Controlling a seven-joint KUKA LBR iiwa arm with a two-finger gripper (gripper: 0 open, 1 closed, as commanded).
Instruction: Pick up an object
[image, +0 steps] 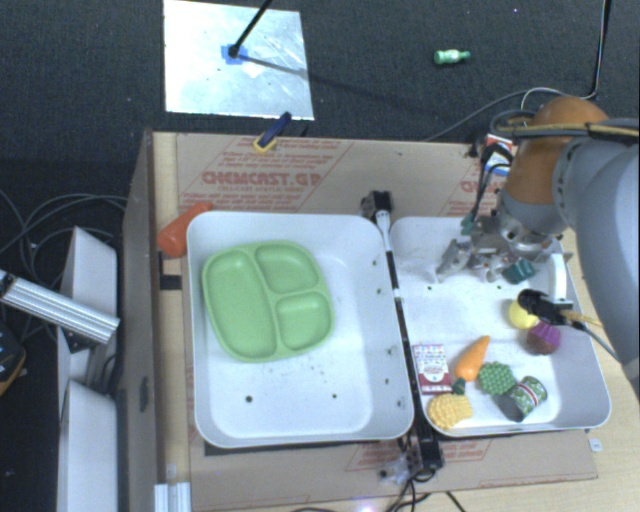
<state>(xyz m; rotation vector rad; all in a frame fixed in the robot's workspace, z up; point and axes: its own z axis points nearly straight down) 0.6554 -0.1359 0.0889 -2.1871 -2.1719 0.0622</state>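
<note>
Nothing is picked up yet. Nearest, along the front of my right white bin (590, 405), lie a yellow toy corn cob (449, 409), an orange toy carrot (472, 357) and a green patterned can (522, 396). Farther back my hand (470, 256) hangs spread wide over bare bin floor, holding nothing, well apart from them.

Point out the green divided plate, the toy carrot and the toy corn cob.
green divided plate (266, 300): camera view, on the ridge between its compartments.
toy carrot (472, 357): camera view, middle of its orange body.
toy corn cob (449, 409): camera view, centre of the yellow kernels.
</note>
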